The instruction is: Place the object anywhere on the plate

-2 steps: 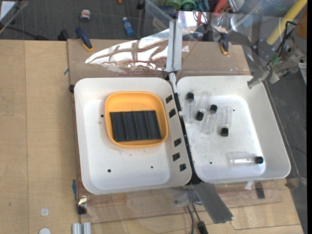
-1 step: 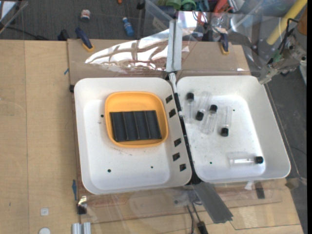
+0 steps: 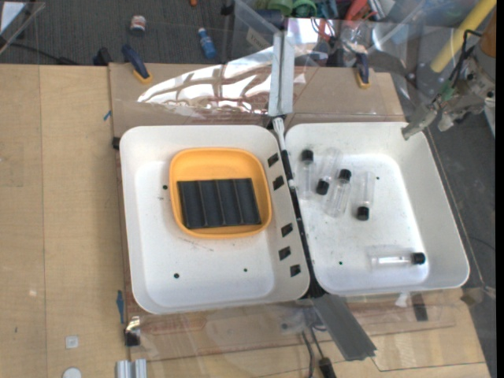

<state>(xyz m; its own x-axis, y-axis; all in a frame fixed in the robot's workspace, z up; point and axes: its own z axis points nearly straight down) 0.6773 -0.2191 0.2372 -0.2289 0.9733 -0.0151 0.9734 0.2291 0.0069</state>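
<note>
Two white bins sat side by side on the worktop (image 3: 55,211). The left bin (image 3: 150,282) held an orange plate (image 3: 183,166) carrying a dark ribbed insert (image 3: 219,203). The right bin (image 3: 441,250) held several clear vials with black caps: a cluster toward its far left (image 3: 340,189) and one lying alone at its near right (image 3: 396,259). The gripper (image 3: 416,124) hovered past the right bin's far right corner; we could not tell whether its jaws were apart. We judged the clear, round vials likely to roll or slip from a pinch, and the crowded cluster risked a mispick.
</note>
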